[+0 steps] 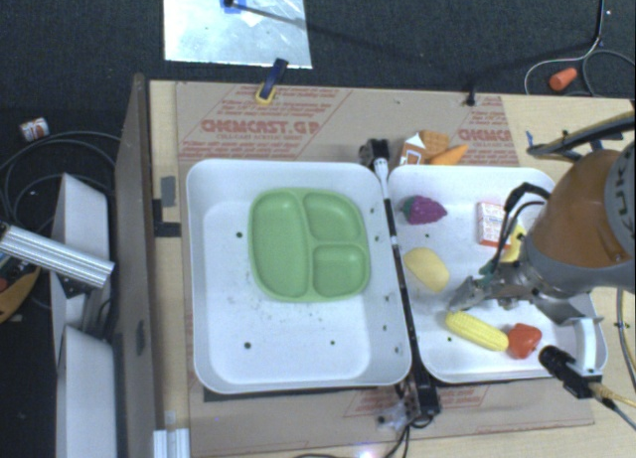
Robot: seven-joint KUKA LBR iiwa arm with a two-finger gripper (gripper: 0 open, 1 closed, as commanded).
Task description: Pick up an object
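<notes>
Lying nearest, along the front edge of the right bin [459, 239]: a yellow corn cob [477, 330], and just beside it, toward the front right corner, a red toy vegetable [524, 339].

Then going from the left. Resting in the middle of the left bin [214, 247]: a green divided plate [308, 245], holding nothing in its three compartments and probably serving only as a place for setting things down.

Crossing into the right bin. Sitting near its far left corner, a purple toy [425, 210]; near its left edge, about halfway, a pale yellow rounded piece [426, 267]. Standing toward the far edge, a small pink-and-white box [490, 223]. Lying outside, just beyond the far edge, an orange carrot [449, 155].

Reaching in from the right, the gripper [467, 295], hanging low between the yellow piece and the corn cob, just above the corn. Not possible to tell whether released or clenched; seeing nothing held in it.

Judging the corn cob as the likely thing to pick, being closest under the gripper and lying apart from the yellow piece, so leaving room for approaching.
</notes>
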